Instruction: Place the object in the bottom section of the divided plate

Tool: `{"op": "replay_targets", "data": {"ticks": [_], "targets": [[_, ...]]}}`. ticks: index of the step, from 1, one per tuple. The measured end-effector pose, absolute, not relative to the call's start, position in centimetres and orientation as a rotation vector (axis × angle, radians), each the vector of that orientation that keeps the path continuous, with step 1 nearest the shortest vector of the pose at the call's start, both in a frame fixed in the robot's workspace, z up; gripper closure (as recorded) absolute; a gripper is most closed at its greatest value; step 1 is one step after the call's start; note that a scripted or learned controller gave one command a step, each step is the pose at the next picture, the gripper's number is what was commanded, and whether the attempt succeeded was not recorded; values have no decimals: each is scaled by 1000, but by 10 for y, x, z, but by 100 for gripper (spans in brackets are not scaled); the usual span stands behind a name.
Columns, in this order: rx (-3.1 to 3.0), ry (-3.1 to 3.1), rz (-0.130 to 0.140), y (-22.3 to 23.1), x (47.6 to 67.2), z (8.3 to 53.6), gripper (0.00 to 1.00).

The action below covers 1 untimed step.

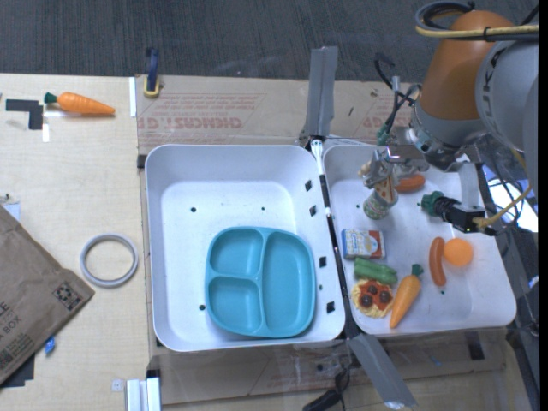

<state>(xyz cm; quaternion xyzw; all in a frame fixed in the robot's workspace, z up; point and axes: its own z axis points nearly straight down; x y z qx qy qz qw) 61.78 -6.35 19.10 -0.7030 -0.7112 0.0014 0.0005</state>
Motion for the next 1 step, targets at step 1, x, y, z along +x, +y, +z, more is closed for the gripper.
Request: {"op": "replay_targets", "data": {"ticks": [1], "targets": [[-2186,-2253,6,17,563,190,100]]}}
